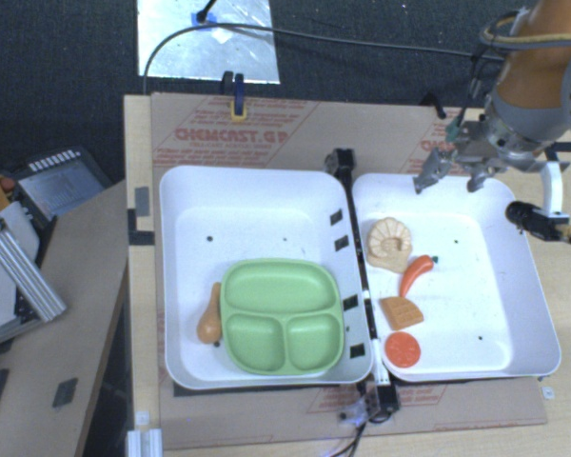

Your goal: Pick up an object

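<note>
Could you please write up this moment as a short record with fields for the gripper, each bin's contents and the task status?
gripper: open, fingers spread, nothing between them, above the far edge of the right bin
left bin: green divided tray; tan pear-shaped toy lying beside the tray's left side
right bin: cream shell-shaped piece, red chili pepper, orange wedge, red round piece, all clustered toward its left side
task status: nothing picked up yet
</note>
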Controlling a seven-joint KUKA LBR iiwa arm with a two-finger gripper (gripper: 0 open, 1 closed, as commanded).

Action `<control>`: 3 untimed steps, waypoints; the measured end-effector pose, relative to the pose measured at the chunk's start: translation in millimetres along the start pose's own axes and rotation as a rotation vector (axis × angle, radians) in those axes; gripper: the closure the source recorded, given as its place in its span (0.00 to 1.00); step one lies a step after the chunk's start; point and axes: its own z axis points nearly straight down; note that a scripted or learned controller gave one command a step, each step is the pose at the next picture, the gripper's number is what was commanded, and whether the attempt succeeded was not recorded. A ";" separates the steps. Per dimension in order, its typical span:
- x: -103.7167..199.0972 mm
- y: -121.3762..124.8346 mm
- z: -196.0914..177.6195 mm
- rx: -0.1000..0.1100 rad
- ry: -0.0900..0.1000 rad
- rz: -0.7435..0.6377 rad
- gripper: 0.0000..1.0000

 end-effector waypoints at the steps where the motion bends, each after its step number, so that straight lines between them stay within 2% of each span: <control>1: 0.2 2.1 -6.8 -0.011 -0.001 -0.002 0.00; 3: 4.3 -6.2 78.6 -0.009 -0.001 0.000 0.00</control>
